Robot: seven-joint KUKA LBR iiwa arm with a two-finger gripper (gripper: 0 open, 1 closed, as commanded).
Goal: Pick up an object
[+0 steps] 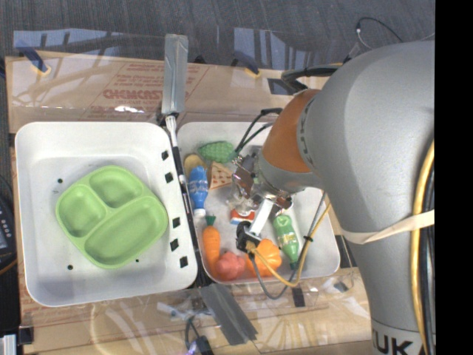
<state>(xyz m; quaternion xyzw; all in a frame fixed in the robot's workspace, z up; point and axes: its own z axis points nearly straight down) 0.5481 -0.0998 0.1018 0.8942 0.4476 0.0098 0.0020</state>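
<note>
Plastic toy food is heaped in the right bin point(194, 135), at the lower centre of the frame, and the small red-and-white piece point(239, 217) just below the gripper point(246, 191) is judged the likeliest pick. It is expected to be light, stiff and smooth (so apt to slip or skid aside), and is best taken across its narrow width. The orange carrot point(211, 244) and the green bottle point(287, 235) lie close on either side. How wide the gripper stands cannot be told, since it is masked by the wrist, and nothing is seen held.
</note>
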